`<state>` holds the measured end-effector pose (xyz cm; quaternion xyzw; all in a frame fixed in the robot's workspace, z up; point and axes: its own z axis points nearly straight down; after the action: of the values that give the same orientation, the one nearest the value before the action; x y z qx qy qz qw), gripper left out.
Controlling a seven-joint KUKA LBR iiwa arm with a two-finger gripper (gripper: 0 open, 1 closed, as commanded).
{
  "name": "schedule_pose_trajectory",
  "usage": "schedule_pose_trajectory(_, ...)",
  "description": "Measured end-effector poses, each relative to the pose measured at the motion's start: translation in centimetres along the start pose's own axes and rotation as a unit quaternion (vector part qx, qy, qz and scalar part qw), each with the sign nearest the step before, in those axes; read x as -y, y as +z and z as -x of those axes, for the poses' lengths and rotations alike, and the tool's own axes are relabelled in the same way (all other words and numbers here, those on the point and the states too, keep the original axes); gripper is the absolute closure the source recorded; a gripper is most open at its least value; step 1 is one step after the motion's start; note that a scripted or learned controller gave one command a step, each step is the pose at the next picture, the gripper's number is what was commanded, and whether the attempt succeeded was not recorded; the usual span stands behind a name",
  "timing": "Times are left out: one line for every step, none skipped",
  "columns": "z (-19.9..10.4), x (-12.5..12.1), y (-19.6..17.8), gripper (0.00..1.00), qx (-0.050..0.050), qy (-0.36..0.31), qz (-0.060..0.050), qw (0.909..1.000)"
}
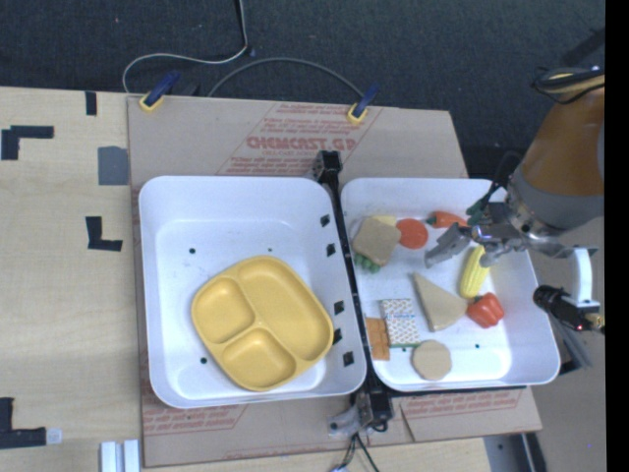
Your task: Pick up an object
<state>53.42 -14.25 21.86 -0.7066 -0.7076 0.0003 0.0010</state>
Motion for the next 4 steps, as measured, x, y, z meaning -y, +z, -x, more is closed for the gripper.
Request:
schedule_pose_trajectory(1.4, 0.0, 13.8, 0.0, 0.002, 0.002, 0.003, 1.0)
schedule_pose_trajectory(4.5, -5.4, 13.2, 0.0, 0.001, 0.0, 0.003, 1.0)
schedule_pose_trajectory(-0.1, -13.3, 13.6, 0.0, 0.001, -0.001, -0.008, 1.0)
schedule_pose_trajectory(0.1, -13.5, 12.3, 1.0, 0.002, 0.0, 0.001, 1.0)
